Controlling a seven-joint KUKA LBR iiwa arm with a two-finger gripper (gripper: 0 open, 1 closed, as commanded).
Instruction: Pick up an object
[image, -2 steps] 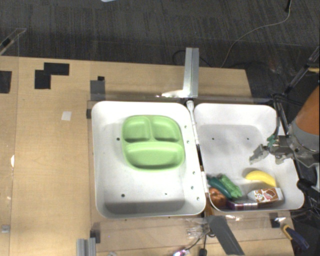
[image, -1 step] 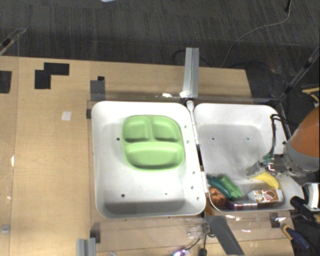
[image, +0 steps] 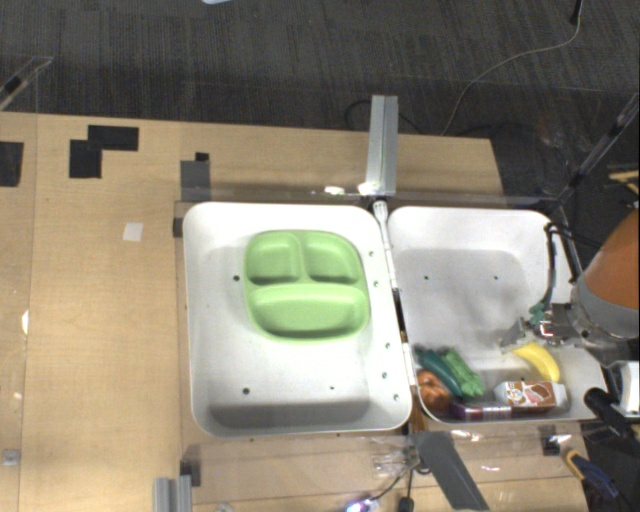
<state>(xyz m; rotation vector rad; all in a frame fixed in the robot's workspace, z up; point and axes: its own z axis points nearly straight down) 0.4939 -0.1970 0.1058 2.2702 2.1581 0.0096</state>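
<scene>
The gripper (image: 537, 326) sits low in the right bin (image: 470, 240), just above the banana (image: 537, 360); whether it is open cannot be told.

green tray (image: 305, 283) – matt plastic; bins (image: 215, 330) – smooth white plastic; bench (image: 90, 330) – wood

My view is evenly and brightly lit from overhead, so the two white bins (image: 290, 420) glare almost to blank white on their floors, with soft grey shadow pooling along the near wall of the left one and under the green tray (image: 305, 283). The wooden bench (image: 90, 330) reads clear, while the dark floor beyond it is dim and grainy. My arm (image: 612, 285) at the right edge is soft and blurred, and fine detail is slightly fuzzy throughout.
</scene>
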